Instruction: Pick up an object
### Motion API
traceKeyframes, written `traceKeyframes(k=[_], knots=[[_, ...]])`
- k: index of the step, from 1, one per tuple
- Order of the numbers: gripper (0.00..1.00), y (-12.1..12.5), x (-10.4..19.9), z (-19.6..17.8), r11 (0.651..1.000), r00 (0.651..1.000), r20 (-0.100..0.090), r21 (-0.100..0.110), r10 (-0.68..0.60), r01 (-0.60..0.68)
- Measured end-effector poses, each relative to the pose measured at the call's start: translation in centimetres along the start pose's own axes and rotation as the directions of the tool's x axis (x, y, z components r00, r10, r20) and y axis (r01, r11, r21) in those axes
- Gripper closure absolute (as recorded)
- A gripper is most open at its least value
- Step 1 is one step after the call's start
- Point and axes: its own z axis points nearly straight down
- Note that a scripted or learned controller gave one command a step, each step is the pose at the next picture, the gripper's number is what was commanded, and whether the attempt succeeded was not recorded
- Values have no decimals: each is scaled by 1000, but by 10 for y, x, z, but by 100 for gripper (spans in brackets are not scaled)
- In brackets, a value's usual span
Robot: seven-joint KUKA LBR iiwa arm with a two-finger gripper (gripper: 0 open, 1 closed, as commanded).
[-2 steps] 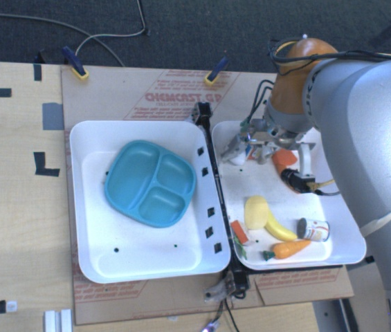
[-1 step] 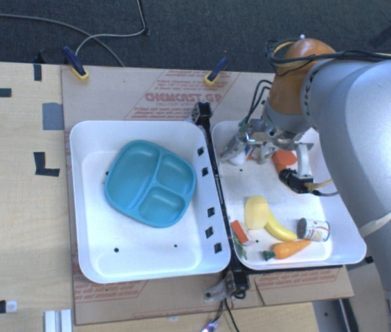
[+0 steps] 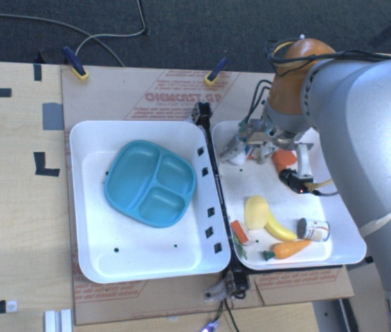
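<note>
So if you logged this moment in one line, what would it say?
arm: over right bin | pincer: low at its far left corner | banana, carrot: near edge, untouched | left bin: blue plate

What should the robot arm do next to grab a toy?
Probably drop a little lower. The gripper sits at the far end of the right bin, nothing visibly between its fingers, while the banana and carrot lie nearer the front.

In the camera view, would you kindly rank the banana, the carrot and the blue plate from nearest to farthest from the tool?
Measured from the tool at the right bin's far end:
1. Banana, mid right bin.
2. Carrot, right bin's near edge.
3. Blue plate, left bin.
</note>
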Motion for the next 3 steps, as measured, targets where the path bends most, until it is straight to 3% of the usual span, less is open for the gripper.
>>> traceKeyframes(k=[1,2,3], knots=[[100,0,1,-10,1000,1000,-1,1,-3,3],[100,-59,52,-99,1000,1000,0,-17,-5,5],[100,-105,116,-97,1000,1000,0,-13,-5,5]])
